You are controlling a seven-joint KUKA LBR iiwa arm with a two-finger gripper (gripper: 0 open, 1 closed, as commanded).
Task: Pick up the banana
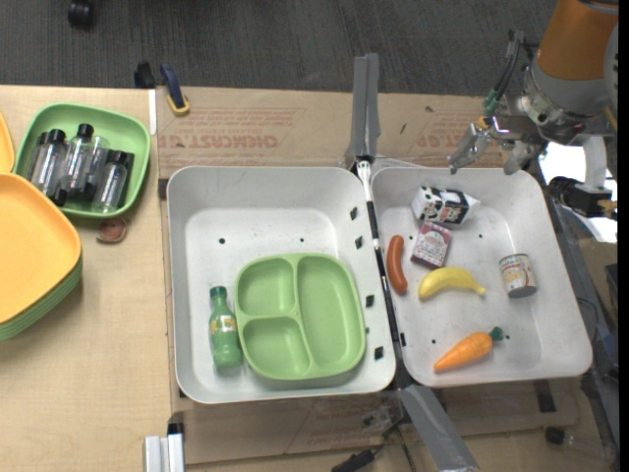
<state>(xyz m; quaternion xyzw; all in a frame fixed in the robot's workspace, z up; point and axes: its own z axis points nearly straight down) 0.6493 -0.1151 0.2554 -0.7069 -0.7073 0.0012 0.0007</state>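
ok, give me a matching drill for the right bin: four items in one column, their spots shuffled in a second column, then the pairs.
Items:
1. yellow plastic banana
2. orange toy carrot
3. red toy sausage
4. small silver tin can

Places:
A. near the bin's front edge, in front of the banana
B. by the left wall, next to the divider between the bins
C. middle of the bin, below the pink packet
D. towards the right wall, right of the banana

Pairs: 1-C, 2-A, 3-B, 4-D

Red upside-down lettering [228, 141] on the cardboard sheet [295, 126] along the worktop's far edge reads roughly "CHEMCAST"; other labels are illegible.
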